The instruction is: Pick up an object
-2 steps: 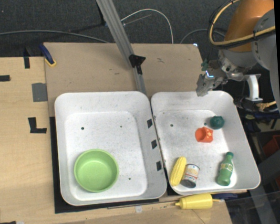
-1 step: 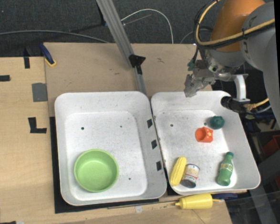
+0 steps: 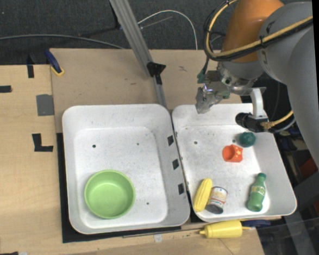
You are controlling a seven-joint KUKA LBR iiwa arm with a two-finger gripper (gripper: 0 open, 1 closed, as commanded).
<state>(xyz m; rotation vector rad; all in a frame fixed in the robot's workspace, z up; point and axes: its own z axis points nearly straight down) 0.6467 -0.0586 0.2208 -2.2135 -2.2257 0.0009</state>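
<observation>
My gripper (image 3: 203, 106) hangs over the far left corner of the right bin (image 3: 274, 209), above its rim, with nothing seen in it. In that bin lie a small orange piece (image 3: 232, 153), a teal round piece (image 3: 248, 139), a yellow corn cob (image 3: 203, 195), a small can (image 3: 217, 199) and a green bottle (image 3: 256, 192). The orange piece and the teal one are the closest to the gripper, down and to its right. A green bowl (image 3: 109, 194) sits in the near left part of the left bin (image 3: 115, 119).
A yellow squeeze bottle (image 3: 224, 230) lies on the bench just outside the right bin's near edge. A grey metal post (image 3: 137, 36) slants up from the back between the bins. Cables (image 3: 165, 15) loop behind the arm.
</observation>
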